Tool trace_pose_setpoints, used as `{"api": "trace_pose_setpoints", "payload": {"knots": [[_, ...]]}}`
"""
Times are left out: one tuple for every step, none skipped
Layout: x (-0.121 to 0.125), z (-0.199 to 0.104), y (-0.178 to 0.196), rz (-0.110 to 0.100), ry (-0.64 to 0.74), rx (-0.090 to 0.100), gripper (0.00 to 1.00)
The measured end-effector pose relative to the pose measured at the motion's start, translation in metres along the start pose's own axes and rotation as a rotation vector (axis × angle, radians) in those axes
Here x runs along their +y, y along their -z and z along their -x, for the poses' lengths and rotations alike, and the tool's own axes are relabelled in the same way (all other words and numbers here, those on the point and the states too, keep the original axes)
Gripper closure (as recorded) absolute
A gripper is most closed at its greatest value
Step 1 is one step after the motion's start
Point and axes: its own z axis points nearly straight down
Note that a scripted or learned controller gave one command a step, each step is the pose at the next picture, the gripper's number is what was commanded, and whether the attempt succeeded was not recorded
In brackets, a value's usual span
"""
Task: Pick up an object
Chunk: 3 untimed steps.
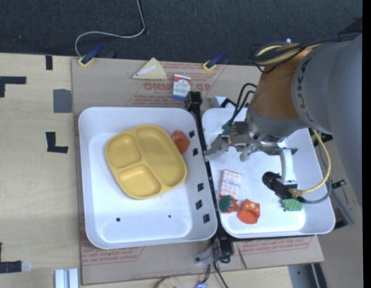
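Your gripper (236,144) hangs over the upper left of the right bin (317,224); I cannot tell its state from this angle. The nearest candidate, the small white packet (231,183), lies just toward 6 o'clock from it, long axis running roughly 12 to 6. The orange piece (249,211) sits beyond, also toward 6.

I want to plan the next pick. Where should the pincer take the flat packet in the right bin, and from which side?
The packet lies flat and apart from the orange toy and the green one. Probably best to come straight down and close across its two long edges, near the middle, since its narrow width suits a two-finger pincer.
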Motion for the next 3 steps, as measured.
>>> {"api": "trace_pose_setpoints", "payload": {"knots": [[0.036, 0.027, 0.0, 0.001, -0.001, -0.001, 0.0], [0.015, 0.061, -0.084, -0.002, -0.002, -0.001, 0.0], [0.041, 0.06, -0.098, 0.001, -0.001, -0.001, 0.0]]}}
